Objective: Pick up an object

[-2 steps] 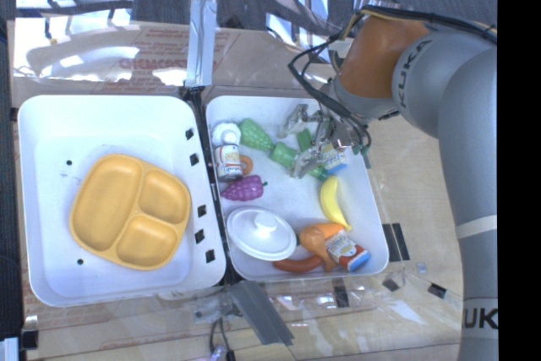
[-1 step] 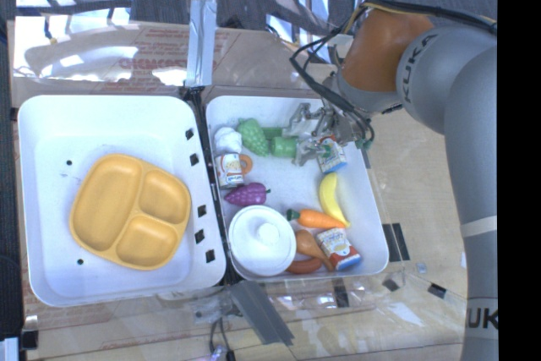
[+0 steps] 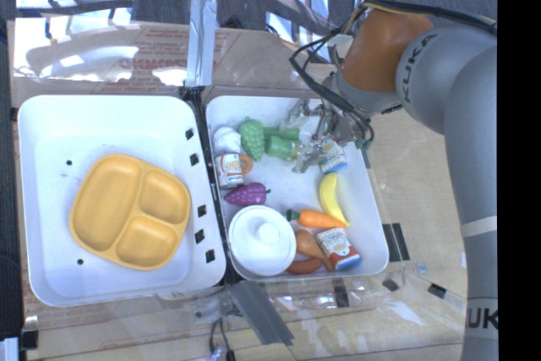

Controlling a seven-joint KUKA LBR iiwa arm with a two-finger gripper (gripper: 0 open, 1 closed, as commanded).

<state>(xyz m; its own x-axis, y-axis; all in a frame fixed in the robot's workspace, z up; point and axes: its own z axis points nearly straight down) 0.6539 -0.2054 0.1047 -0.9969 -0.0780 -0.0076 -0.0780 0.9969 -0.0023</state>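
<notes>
While the gripper (image 3: pixel 317 139) hangs low in the right bin (image 3: pixel 368 207), I cannot tell its state; it is just beside the green toy (image 3: pixel 275 141), above the banana (image 3: pixel 330 197).

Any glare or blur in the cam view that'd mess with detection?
Camera view: strong glare on the shiny sheeting behind the bins, blown-out patches at top left; the left bin and yellow tray are evenly lit and sharp; the gripper is soft and cluttered against the toys; shadows are faint.
</notes>
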